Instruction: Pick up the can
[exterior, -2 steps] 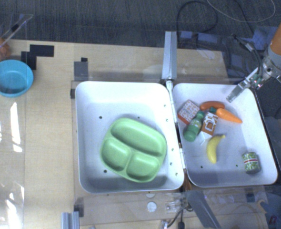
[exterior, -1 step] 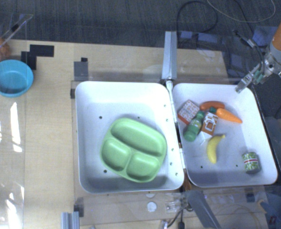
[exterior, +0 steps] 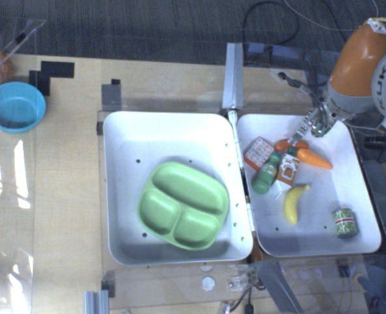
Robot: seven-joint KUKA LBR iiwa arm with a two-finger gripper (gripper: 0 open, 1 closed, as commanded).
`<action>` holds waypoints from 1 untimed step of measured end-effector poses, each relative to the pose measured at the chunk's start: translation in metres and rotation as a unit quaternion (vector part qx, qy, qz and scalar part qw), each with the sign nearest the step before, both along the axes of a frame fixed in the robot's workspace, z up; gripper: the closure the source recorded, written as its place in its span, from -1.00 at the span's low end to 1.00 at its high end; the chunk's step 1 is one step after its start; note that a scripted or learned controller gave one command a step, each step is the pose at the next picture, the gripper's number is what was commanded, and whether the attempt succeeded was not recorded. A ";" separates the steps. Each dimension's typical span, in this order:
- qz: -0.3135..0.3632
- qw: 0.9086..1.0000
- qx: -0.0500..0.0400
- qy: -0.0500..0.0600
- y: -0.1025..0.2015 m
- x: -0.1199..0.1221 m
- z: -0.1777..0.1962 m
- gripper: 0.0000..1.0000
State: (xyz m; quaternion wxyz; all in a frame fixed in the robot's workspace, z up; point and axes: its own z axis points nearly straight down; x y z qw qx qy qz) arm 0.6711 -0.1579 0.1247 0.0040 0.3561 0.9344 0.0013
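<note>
Currently the can [exterior: 344, 222] sits in the near right corner of the right bin [exterior: 366, 241], while the gripper [exterior: 309, 127] hangs over that bin's far edge; the can therefore lies toward the camera and a little to the right of the fingers, well apart from them, with a carrot [exterior: 313, 159] and a banana [exterior: 294, 203] between. Whether the fingers are spread or closed cannot be told; nothing is seen between them. Can: short, squat, cylindrical; green label with a white and red band; pale top; apparently upright, so its long axis points up, though the slant of the view leaves some doubt. It stands alone near the bin wall, clear of the banana. Also in this bin: a green bottle [exterior: 265, 175] and small cartons [exterior: 259, 152] by the left wall. Left bin [exterior: 121, 175]: a green divided tray [exterior: 184, 205].
</note>
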 end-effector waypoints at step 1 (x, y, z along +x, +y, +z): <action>0.157 0.988 -0.001 -0.001 0.072 -0.015 0.002 1.00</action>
